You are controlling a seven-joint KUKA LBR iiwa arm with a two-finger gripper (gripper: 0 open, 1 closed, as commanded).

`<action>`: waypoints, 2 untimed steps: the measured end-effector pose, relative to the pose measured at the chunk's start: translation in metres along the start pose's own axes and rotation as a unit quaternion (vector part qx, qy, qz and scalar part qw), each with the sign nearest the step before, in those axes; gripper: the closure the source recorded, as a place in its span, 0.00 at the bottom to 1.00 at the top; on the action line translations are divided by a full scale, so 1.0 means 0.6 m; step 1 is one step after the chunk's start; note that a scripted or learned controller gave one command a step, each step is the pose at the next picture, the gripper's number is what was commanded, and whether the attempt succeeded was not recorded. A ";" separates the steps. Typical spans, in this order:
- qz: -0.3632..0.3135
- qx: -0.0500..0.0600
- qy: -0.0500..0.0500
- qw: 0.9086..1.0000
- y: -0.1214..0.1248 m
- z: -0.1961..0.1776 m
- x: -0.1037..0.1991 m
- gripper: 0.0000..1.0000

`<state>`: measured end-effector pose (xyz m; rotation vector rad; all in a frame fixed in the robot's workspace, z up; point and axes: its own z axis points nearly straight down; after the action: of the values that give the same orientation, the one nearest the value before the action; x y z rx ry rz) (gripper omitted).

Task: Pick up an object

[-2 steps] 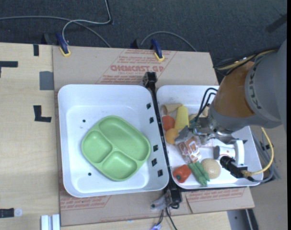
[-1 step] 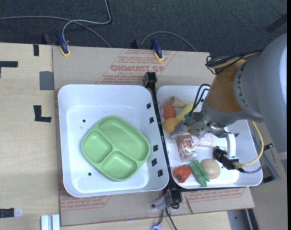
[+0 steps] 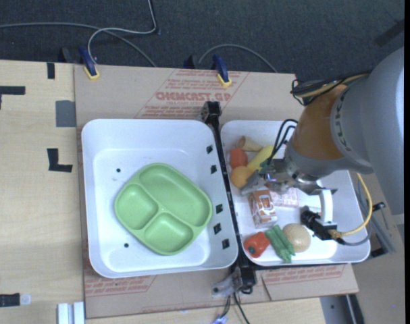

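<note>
Snack packet (image 3: 262, 206) lies just beside hand (image 3: 272, 179) in right bin (image 3: 353, 252)

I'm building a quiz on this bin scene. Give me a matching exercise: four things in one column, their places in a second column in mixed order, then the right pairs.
Things
1. green divided plate
2. red pepper
3. blue clamp
4. snack packet

Places
A. near corner of the right bin, beside a green pod
B. on the cardboard's far edge, upper left
C. middle of the left bin
D. middle of the right bin, just below the arm's wrist

Pairs: 1-C, 2-A, 3-B, 4-D
</note>
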<state>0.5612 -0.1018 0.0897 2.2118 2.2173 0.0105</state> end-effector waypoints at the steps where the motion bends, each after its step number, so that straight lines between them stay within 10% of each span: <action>1: 0.001 0.001 -0.001 1.000 0.002 0.000 0.002 0.00; 2: 0.000 -0.001 0.000 1.000 -0.002 0.000 0.001 0.00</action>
<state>0.5599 -0.1014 0.0899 2.2097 2.2159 0.0125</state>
